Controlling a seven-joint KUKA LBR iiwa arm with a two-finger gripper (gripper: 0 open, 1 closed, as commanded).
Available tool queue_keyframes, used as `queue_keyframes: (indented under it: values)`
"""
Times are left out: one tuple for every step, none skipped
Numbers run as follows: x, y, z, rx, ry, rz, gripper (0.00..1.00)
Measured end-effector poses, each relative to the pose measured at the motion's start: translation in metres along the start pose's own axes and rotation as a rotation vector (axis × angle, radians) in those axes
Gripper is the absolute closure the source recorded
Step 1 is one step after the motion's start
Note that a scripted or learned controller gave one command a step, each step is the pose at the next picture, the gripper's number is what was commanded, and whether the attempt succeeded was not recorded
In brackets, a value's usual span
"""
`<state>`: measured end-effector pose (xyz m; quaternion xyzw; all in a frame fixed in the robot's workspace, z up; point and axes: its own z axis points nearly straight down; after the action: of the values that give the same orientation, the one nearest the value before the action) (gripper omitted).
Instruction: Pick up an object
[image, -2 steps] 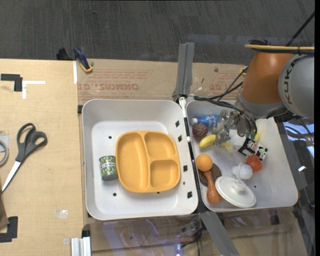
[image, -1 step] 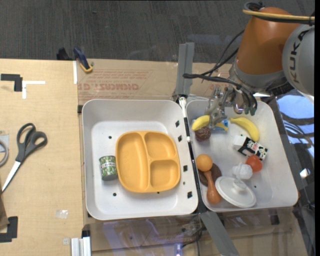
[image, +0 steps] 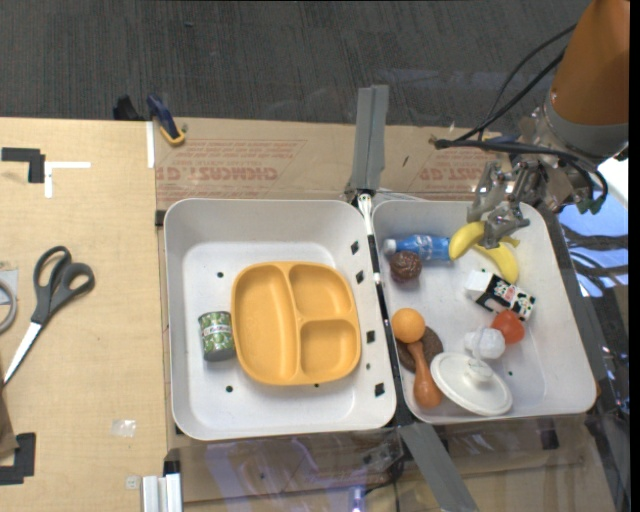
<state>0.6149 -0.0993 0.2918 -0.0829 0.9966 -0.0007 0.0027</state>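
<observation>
My gripper (image: 499, 218) hangs over the far part of the right bin (image: 560, 300), directly above the middle of a yellow banana (image: 463, 242). It looks to be touching or just over the banana. Nearby in that bin lie a blue bottle (image: 420, 246), a dark brown ball (image: 405, 265), an orange ball (image: 407, 325), a black-and-white box (image: 503, 295), a red piece (image: 510, 328), a white lid (image: 472, 385) and a brown spoon-like piece (image: 427, 368).
The left bin (image: 190, 260) holds a yellow divided plate (image: 297, 322) and a small green can (image: 215, 335). Scissors (image: 45, 290) lie on the bench at far left. A grey divider post (image: 369, 135) and cables (image: 520, 70) stand behind the bins.
</observation>
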Motion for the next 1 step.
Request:
queue_keyframes:
  values:
    - [-0.0363, 0.0299, 0.0227, -0.002, 0.002, 0.096, 1.00]
